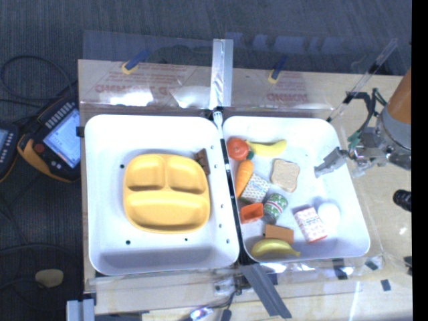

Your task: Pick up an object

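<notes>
Tool [332, 160] at right bin's [348, 246] right rim; finger state cannot be told. Bread [285, 173] lies just left, egg [328, 212] nearer.

Robotics lab, not home or kitchen; wooden bench [374, 199] on dark grey carpet [40, 19]; 2 shallow white bins, left bin [100, 199] and right bin [348, 206], fixed side by side, metal strip [221, 72] rising at 12 o'clock from their join; clear plastic sheeting [154, 79] taped behind; teach pendant [57, 139] with lit screen on floor at 9 o'clock, black cables [27, 69] trailing from it; industrial arm [394, 132] at 3 o'clock; toy food [267, 186] as test props.
</notes>
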